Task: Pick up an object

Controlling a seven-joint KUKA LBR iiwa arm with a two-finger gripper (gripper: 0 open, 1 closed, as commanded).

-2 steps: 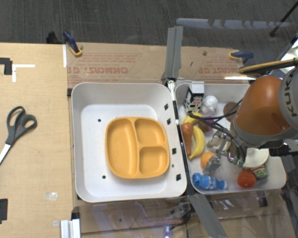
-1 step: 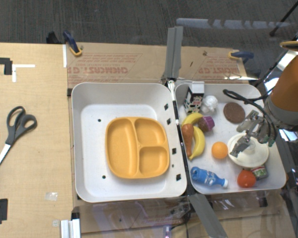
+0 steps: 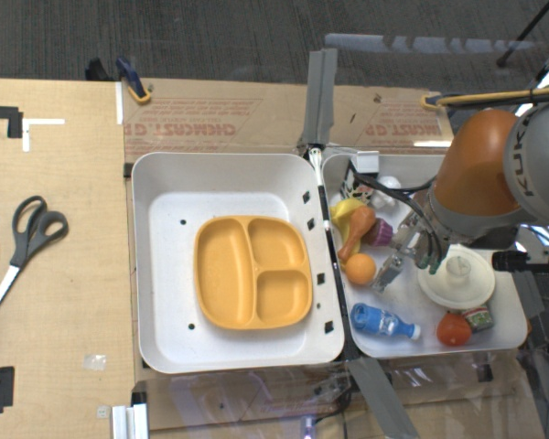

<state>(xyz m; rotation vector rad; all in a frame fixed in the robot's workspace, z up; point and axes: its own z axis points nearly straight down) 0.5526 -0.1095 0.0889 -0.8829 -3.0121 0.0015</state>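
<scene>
1. Orange was the first thing that jumped out: the arm (image 3: 480, 167) had that orange band above the wrist and came in from the right over the right bin (image 3: 508, 337).
2. Its gripper (image 3: 404, 256) hung low in that bin, just right of the small orange ball (image 3: 360, 268) and left of the white lid-like dish (image 3: 457, 277). Couldn't tell from this angle if the fingers were spread or closed, and nothing was visibly between them.
3. Stuff to grab all sat in the right bin: a yellow banana-ish toy (image 3: 346, 212) and a brown drumstick-looking piece (image 3: 357, 230) near the divider, something purple (image 3: 382, 233) just beside those, and a blue bottle (image 3: 382, 322) lying on its side along the front wall.
4. A red tomato-like thing (image 3: 453, 329) sat at the front right, touching a small greenish packet (image 3: 480, 318).
5. Left bin (image 3: 156, 273) held a yellow divided tray (image 3: 253, 272), flat in the middle.
6. Scissors (image 3: 29, 236) lay on the wooden bench (image 3: 55, 337), well apart from both bins.
</scene>
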